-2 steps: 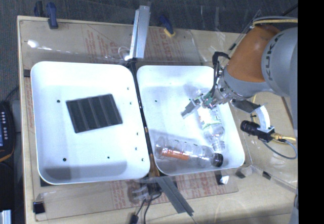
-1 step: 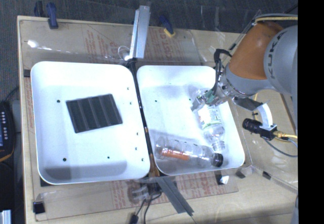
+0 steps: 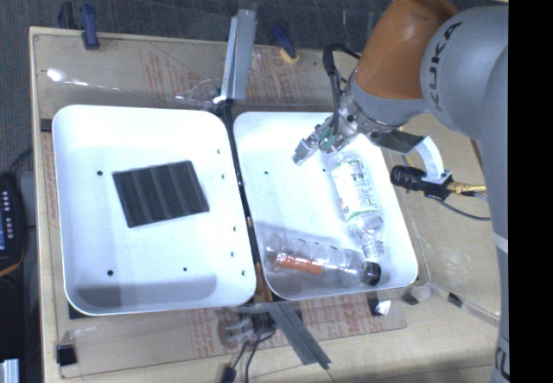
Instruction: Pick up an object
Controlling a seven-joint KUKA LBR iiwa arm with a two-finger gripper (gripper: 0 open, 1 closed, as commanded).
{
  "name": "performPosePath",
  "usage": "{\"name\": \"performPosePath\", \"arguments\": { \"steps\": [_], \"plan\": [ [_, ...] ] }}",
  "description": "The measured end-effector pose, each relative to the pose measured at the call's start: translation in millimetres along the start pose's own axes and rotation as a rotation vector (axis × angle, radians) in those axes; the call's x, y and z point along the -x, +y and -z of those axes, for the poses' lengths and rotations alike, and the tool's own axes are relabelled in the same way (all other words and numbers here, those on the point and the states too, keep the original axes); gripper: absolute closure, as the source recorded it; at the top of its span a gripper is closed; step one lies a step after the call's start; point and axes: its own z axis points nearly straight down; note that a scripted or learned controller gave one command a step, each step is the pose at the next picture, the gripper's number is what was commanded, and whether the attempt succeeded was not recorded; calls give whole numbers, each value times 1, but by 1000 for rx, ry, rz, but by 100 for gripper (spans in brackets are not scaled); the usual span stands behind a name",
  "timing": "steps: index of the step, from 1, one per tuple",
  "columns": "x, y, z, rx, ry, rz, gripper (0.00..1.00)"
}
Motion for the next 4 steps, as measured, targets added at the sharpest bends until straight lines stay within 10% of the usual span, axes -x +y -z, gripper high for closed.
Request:
{"name": "performPosePath", "arguments": {
  "steps": [1, 2, 3, 4],
  "plan": [
    [0, 0, 0, 0, 0, 0, 0],
    [72, -19, -51, -1, 0, -285, 0],
    [54, -70, -43, -3, 1, -305, 0],
    [54, -69, -32, -3, 2, -302, 100]
  ]
}}
